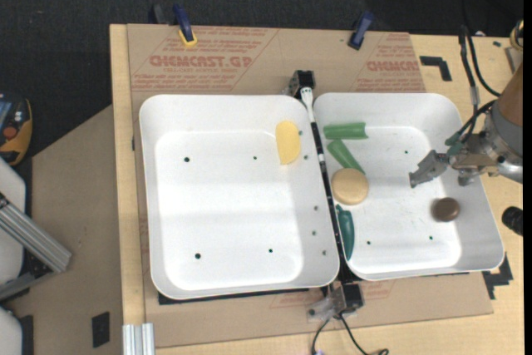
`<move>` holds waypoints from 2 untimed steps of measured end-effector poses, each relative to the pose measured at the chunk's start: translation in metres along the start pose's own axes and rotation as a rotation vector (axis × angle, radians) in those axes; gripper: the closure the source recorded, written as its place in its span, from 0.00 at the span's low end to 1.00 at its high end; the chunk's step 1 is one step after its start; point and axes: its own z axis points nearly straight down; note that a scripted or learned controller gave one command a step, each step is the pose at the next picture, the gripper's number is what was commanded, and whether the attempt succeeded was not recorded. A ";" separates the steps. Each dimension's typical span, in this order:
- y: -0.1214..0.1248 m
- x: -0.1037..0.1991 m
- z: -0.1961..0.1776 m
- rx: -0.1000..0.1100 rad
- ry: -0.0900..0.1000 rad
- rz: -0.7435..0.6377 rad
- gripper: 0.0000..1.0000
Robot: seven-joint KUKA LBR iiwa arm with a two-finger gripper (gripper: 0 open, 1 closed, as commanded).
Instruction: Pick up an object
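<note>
My gripper (pixel 426 170) hangs over the right side of the right bin (pixel 391 107), reaching in from the right. Nothing shows held in it. A small brown round object (pixel 446 209) lies just below and to the right of it on the bin floor. Along the bin's left side lie a green cylinder (pixel 344 130), a second green piece (pixel 341 152), a tan round object (pixel 350 186) and a teal piece (pixel 345 230). A yellow oblong object (pixel 288 142) lies in the left bin (pixel 158 179) near its upper right corner.
Both bins sit on a cardboard sheet (pixel 249 54) held by blue clamps (pixel 183 25) at the back. Cables (pixel 470 71) run down at the right by the arm. A black connector (pixel 302 83) sits between the bins at the back.
</note>
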 end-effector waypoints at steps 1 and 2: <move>-0.012 -0.074 -0.083 -0.010 -0.009 0.007 0.00; -0.020 -0.048 -0.162 -0.012 -0.004 -0.003 0.00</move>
